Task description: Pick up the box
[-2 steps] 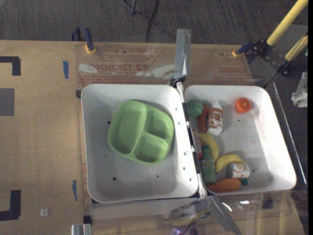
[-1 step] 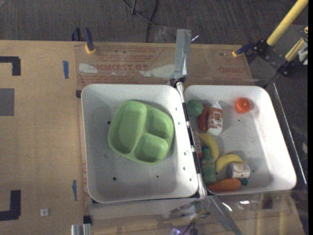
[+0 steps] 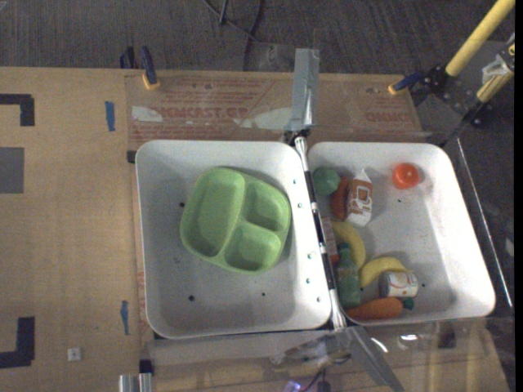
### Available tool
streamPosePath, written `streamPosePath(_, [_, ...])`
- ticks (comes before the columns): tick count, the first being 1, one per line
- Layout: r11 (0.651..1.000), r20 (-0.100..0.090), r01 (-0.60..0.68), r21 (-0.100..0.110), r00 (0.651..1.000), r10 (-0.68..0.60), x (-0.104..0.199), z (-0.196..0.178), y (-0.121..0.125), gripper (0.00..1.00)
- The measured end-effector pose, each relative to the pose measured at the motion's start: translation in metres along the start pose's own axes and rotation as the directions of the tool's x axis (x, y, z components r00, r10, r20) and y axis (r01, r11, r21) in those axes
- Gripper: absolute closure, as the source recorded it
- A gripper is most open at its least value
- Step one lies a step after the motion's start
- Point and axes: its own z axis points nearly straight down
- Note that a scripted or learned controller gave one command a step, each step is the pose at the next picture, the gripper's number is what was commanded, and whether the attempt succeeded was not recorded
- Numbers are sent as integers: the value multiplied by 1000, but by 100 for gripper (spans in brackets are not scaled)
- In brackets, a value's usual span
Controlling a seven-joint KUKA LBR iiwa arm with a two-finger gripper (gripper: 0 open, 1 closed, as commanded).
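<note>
1. Pick not started: the box (image 3: 359, 198) lies in the right bin (image 3: 445, 243), nothing lifted.
2. Whole job is left: approach, grasp, lift.
3. Jaws: can't tell their state.
4. Box sits far-left in that bin, just beside a green toy (image 3: 325, 180), touching a red-brown piece (image 3: 341, 202).
5. Looks like a small white carton with a red-orange label, lying flat, slightly tilted.
6. Green divided plate (image 3: 237, 219) is in the left bin (image 3: 163, 300), well apart.

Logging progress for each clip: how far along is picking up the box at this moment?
Nothing looks done yet. The small white and red carton box lies in the right white bin, beside the green round toy and above the yellow banana. Nothing is in hand. The green divided plate sits in the left white bin. Reaching, grasping and lifting the box all remain.
</note>
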Motion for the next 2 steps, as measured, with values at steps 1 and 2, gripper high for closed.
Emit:
streamPosePath(1, [983,0,184,3,983,-184,-36,263,15,0])
streamPosePath(2, [929,3,-370,6,929,370,-79,317,-23,0])
